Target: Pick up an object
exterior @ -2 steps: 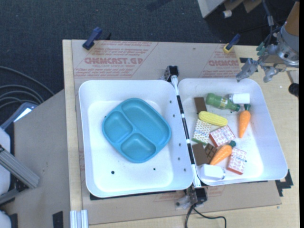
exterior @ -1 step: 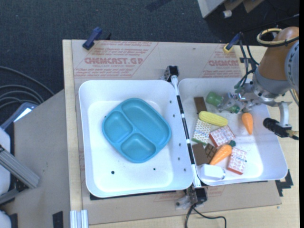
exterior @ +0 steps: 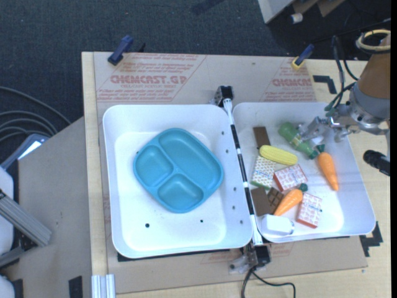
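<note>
Green toy vegetable [exterior: 290, 133] is lying at the right bin's [exterior: 360, 219] far end, long axis running left-right, tip pointing right toward the gripper [exterior: 312, 133]; gripper is hovering just beside it, jaw spread unclear; two carrots [exterior: 328, 170], one corn [exterior: 277, 155], two chocolate bars; one blue divided plate [exterior: 178, 169] is sitting in left bin [exterior: 115, 166].

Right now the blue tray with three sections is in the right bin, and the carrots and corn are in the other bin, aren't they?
Not quite. The camera view shows the blue tray in the left bin, not the right one. The carrots and corn are indeed in the other bin, the right bin.
</note>
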Motion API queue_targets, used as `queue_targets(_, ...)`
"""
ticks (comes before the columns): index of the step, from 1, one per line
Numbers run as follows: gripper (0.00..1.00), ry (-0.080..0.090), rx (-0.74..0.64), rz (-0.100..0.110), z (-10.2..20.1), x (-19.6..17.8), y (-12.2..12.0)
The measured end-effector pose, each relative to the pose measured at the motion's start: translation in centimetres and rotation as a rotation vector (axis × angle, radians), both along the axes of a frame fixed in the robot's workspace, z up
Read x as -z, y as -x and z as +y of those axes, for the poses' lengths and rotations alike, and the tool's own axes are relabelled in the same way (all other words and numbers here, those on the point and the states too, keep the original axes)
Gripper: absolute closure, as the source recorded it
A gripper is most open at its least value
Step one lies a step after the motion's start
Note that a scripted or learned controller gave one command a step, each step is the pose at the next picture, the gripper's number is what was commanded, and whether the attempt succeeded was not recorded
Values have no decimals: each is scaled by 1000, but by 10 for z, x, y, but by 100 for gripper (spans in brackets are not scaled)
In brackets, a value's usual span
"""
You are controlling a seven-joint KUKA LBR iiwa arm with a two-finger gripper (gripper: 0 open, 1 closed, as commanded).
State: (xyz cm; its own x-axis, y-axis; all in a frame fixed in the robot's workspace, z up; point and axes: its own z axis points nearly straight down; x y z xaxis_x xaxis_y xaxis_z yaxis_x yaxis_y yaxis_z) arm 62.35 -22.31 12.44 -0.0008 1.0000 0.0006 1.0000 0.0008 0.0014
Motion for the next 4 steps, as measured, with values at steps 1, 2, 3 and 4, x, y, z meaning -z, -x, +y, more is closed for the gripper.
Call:
queue_targets(1, 0, 1, 0, -2, 63, 39, -44)
queue_targets(2, 100, 3, -1, -5, 62, 28, -44)
queue_targets(3, 100, 0, 1, 3, 57, -25, 23)
queue_targets(4, 100, -1, 0, 5, 103, -17, 61)
